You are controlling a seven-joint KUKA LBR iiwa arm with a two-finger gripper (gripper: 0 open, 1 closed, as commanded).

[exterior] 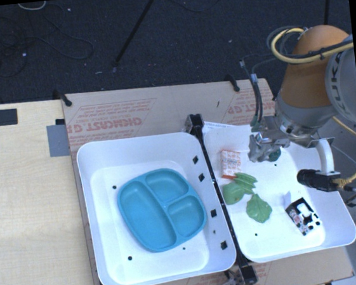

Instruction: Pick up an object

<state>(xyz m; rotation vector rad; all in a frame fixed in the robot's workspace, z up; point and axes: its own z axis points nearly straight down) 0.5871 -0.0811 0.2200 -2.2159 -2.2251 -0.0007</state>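
In the right bin [341, 232], a small black-and-white object [302, 214] and green leaf-shaped pieces [246, 195] are seen, then an orange-printed packet [231, 162]. The gripper [263, 150] is poised above; its fingers' state cannot be told. A blue divided plate [160, 208] is contained in the left bin [109, 268].

Robotics lab: bench bins [93, 180], floor cables [39, 46]

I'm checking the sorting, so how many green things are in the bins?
2, both in the right bin: one green piece by its left wall, another green piece just below it.
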